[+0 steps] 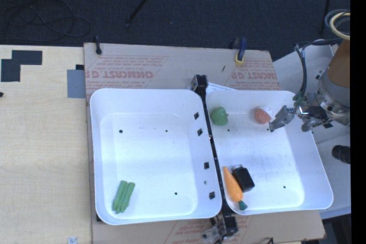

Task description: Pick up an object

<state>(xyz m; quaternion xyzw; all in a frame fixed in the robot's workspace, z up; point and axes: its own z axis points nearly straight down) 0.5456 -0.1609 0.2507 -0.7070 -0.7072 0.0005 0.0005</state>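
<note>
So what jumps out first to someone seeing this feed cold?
The tool hangs over the right bin's far right side, beside a pinkish-orange object. That bin also has a green ball-like item, plus a toy carrot against a black block.

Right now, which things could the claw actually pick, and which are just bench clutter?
Pickable:
- round green fruit-shaped toy, right bin
- small pinkish-orange lump, right bin, nearest the claw
- orange carrot toy, right bin
- black block, touching the carrot
- green bean-pod toy, left bin

Clutter:
- yellow and blue clamp
- printed cardboard sheet
</note>
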